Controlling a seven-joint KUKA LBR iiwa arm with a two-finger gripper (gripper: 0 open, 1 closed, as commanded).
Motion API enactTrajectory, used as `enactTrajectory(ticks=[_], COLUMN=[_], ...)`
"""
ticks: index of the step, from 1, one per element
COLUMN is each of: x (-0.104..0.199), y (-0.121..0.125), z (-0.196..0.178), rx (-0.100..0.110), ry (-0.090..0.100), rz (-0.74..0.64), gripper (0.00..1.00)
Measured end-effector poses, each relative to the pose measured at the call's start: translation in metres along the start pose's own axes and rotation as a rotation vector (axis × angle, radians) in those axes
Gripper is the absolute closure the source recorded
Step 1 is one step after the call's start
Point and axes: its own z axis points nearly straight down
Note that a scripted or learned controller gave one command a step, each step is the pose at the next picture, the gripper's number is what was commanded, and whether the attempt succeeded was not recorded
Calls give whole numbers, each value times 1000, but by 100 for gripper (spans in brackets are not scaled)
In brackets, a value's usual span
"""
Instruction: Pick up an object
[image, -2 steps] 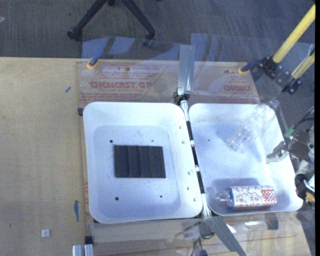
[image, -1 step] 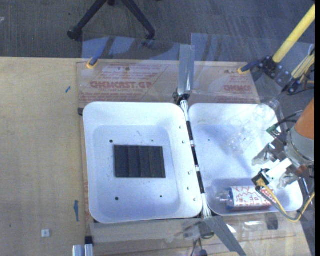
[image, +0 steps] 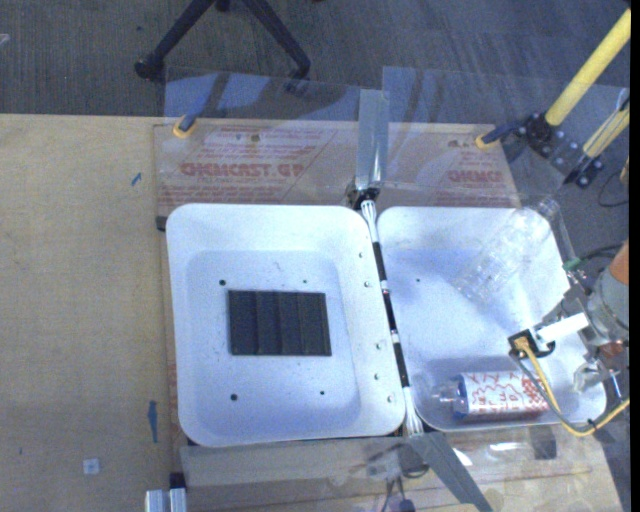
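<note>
A dark grey ribbed rectangular pad (image: 279, 322) lies flat in the middle of the left bin (image: 190, 250). In the right bin (image: 420, 240) a clear plastic bottle (image: 503, 252) lies slanted toward the far right corner. A white can with red markings (image: 497, 394) lies on its side along the near wall. My gripper (image: 598, 368) hangs at the right rim of the right bin, just right of the can and above its far end. It touches neither the can nor the bottle.
A yellow cable (image: 556, 408) loops from a small yellow-and-black fitting (image: 524, 346) past the can's right end. Clear plastic sheets back both bins. A metal divider (image: 372, 150) stands behind the seam between them. Yellow poles (image: 592, 68) rise at the far right.
</note>
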Motion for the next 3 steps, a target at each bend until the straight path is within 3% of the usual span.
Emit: enactTrajectory(ticks=[1, 2, 3], x=[17, 32, 8], y=[-37, -69, 12], z=[47, 12, -82], rx=[-8, -44, -3], ry=[6, 4, 1], rz=[-29, -149, 109], gripper=[0, 0, 0])
